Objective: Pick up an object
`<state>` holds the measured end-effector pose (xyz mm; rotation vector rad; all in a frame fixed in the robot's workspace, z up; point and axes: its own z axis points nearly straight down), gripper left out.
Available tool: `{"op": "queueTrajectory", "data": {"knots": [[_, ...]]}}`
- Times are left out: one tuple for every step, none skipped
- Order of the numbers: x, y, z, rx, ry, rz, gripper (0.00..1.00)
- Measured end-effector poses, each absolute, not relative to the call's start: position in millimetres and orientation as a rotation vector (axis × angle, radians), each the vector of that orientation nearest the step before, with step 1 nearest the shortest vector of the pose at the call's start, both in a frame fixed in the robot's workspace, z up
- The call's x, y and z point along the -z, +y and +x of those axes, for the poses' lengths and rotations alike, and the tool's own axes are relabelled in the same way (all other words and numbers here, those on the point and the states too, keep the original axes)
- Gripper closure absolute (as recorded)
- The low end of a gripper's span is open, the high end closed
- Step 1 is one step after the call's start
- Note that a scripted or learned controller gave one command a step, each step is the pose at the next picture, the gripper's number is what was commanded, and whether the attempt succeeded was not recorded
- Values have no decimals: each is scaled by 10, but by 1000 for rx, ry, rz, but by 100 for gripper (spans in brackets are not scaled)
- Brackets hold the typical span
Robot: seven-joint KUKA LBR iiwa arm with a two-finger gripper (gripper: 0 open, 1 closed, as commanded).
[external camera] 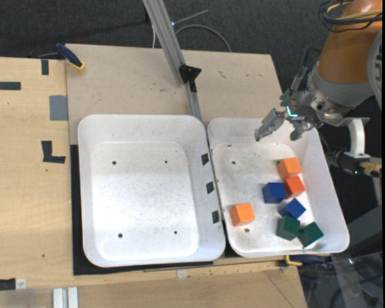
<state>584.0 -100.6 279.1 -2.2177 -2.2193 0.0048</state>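
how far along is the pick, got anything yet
Nothing picked yet. The gripper hangs open above the right bin's far end, with nothing between its fingers. All blocks lie in that bin, like the lone orange block. Left: descend, close on one, lift.

camera: fixed overhead | slanted down | covers both bins [83, 130]

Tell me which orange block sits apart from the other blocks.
The orange block nearest the bins' divider; the other two orange blocks touch the cluster.
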Motion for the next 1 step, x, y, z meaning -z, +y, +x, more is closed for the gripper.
{"op": "queueTrajectory", "data": {"knots": [[-2815,-1009,5846,-1,-2223,-2219,0]]}}
